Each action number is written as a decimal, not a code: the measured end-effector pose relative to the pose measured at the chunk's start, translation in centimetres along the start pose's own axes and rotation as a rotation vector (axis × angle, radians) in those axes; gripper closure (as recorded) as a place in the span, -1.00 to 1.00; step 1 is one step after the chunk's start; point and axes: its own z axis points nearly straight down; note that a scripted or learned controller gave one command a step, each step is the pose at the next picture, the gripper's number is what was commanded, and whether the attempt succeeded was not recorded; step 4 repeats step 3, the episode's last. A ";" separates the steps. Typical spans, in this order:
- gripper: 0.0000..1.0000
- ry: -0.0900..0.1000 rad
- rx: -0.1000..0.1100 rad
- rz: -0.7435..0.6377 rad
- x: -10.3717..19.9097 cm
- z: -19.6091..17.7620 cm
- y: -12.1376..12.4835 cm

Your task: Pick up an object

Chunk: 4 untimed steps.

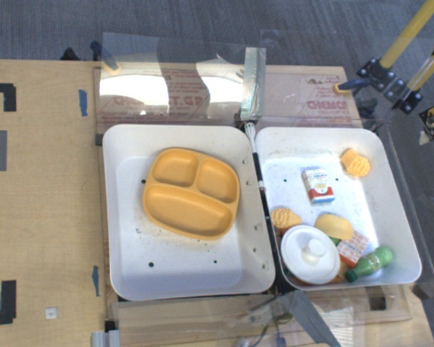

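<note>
Gripper: state cannot be told.
Cluster: bottle (370, 262), lid (310, 252) and lemon (334, 227) are packed at the right bin's (401, 194) front edge.
Risk: neighbours may be knocked; carton (317, 185) is better isolated.

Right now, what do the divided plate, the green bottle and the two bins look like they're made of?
Divided plate: likely molded plastic, matte yellow-orange, with smooth rounded compartments. Green bottle: probably glossy plastic; its surface catches light. Left bin and right bin: white with a soft sheen, apparently plastic or coated metal; I can't tell which.

Small toys (318, 185) (jumbled) in right bin (390, 194).
</note>
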 end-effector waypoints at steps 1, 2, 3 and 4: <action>-1.00 0.000 0.000 -0.016 -2.0 -9.0 -0.5; -1.00 -0.011 0.005 -0.054 4.6 -5.8 0.9; -1.00 -0.009 0.004 -0.071 9.1 -4.6 2.0; -1.00 -0.009 0.004 -0.071 9.1 -4.6 2.0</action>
